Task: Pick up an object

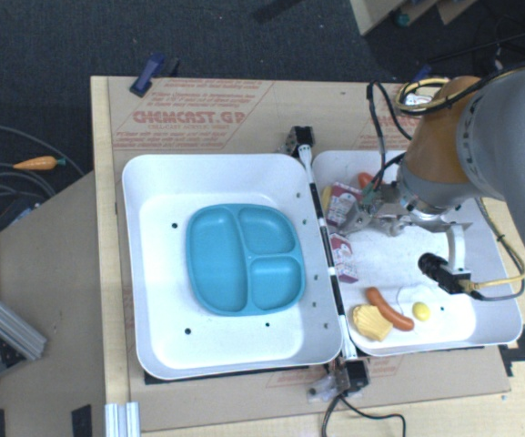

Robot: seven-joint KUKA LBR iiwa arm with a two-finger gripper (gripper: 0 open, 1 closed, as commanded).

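The right bin holds several small items. At its front lie an orange-red sausage, a ridged yellow piece and a small yellow ball. Along its left wall lie a red and white packet and a second packet. A small red-orange piece lies near the back left. My gripper hangs low over the back left part of this bin, just right of the upper packet, with the orange-banded wrist behind it. Nothing can be seen in its grasp.
The left bin holds a blue divided plate. A black fitting with a yellow cable hangs off the arm over the right bin. A blue clip lies at the bench's back left. Cables and an orange carrot lie on the floor at left.
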